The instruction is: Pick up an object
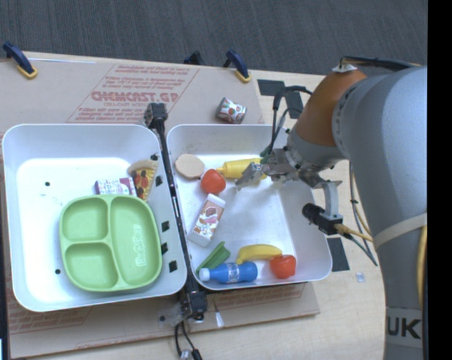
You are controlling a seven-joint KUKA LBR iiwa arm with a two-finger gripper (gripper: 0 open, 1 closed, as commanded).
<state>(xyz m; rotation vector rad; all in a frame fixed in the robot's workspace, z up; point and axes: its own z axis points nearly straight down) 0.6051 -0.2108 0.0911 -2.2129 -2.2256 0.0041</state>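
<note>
I see the gripper (250, 175) low inside the right bin (305, 235), at its upper part, just beside the right end of a yellow corn-shaped toy (237, 167); if it touches the toy, I cannot tell, and nothing is visibly between the fingers. How wide the tool stands, I also cannot tell from this slanted view. Left of the yellow toy lie a red tomato (212, 181) and a round beige disc (189, 165). Under them a small white carton (207, 220) lies tilted near the left wall. Along the lower wall I see a green pepper (214, 256), a blue bottle (233, 274) lying on its side, a banana (259, 253) and a red strawberry-like toy (284, 266). The left bin (31, 163) holds a green divided plate (109, 241), a small purple-and-white box (113, 187) above it, and an orange snack bag (143, 178) at the right wall. On the cardboard (76, 81) behind the bins a small can (231, 111) lies alone.
</note>
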